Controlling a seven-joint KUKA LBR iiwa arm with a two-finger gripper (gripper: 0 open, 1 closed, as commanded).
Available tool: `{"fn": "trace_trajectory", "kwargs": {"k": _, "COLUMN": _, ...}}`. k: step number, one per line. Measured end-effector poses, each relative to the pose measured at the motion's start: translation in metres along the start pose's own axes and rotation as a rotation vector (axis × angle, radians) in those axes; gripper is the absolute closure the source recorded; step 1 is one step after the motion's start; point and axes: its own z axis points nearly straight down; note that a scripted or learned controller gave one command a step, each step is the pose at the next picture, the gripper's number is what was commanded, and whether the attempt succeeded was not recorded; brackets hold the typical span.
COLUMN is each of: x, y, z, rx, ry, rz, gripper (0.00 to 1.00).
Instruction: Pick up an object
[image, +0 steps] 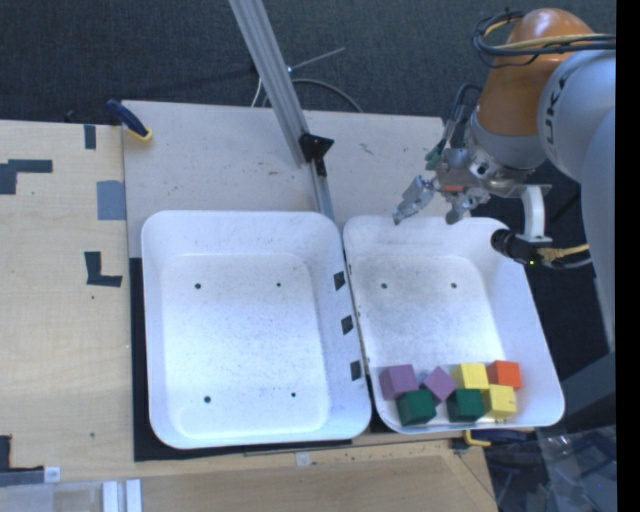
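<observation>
Your gripper (430, 208) hangs over the far rim of the right bin (520, 300), its 2 fingers spread apart with nothing between them. The blocks, among them a purple block (398, 379) and an orange block (506, 373), cluster against the near wall, well apart from the fingers, toward the camera.

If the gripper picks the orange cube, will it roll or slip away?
The orange cube has flat faces, so it probably will not roll. It looks rigid and likely light. It sits packed against the yellow cube near the bin wall, so the fingers may find little room.
</observation>
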Motion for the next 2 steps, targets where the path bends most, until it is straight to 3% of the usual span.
{"fn": "trace_trajectory", "kwargs": {"k": 1, "x": 0.023, "y": 0.013, "z": 0.043, "rx": 0.005, "ry": 0.001, "rz": 0.0, "gripper": 0.0}}
{"fn": "trace_trajectory", "kwargs": {"k": 2, "x": 0.005, "y": -0.097, "z": 0.119, "rx": 0.012, "ry": 0.002, "rz": 0.005, "gripper": 0.0}}
